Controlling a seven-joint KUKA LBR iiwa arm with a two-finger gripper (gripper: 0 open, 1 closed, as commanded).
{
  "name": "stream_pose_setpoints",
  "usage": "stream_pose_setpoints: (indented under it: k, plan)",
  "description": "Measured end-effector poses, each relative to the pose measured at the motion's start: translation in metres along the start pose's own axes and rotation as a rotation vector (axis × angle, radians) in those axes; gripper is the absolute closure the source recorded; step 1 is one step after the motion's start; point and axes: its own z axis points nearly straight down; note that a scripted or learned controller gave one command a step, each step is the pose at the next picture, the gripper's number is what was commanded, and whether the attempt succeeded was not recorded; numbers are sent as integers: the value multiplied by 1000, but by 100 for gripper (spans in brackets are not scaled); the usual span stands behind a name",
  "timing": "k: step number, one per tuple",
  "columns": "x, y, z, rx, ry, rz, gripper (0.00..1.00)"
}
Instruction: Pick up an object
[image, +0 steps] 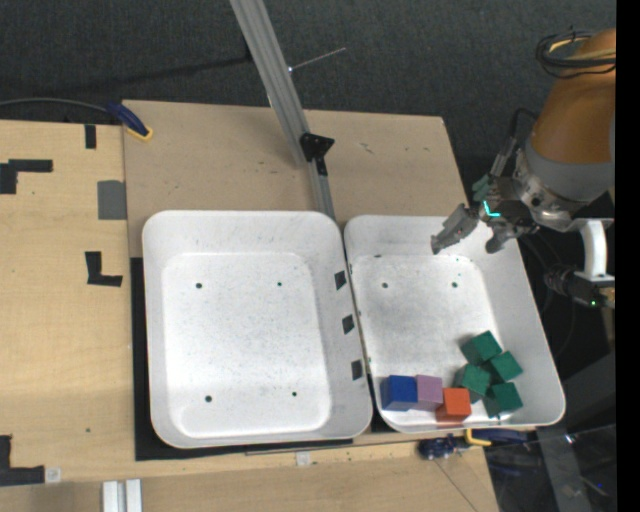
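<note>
My gripper (470, 237) hangs over the far edge of the right bin (420, 300), fingers spread apart with nothing between them. Well below it, along the bin's near edge, lie a blue block (400, 391), a lilac block (429, 389) and an orange block (456, 403) in a row. Several green blocks (490, 370) are clustered at the near right corner, touching one another. The gripper is far from all of these.
The left bin (245, 320) sits beside the right one. A slanted metal pole (285, 95) rises behind the bins. A blue-and-yellow clamp (130, 120) lies at the back left of the bench.
</note>
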Motion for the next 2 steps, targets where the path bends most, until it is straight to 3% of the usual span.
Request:
stream_pose_setpoints:
  k: [1,2]
  plan:
    - [0,1,-3,-4,-1,-2,0]
    - [-2,3,61,2,-1,0,0]
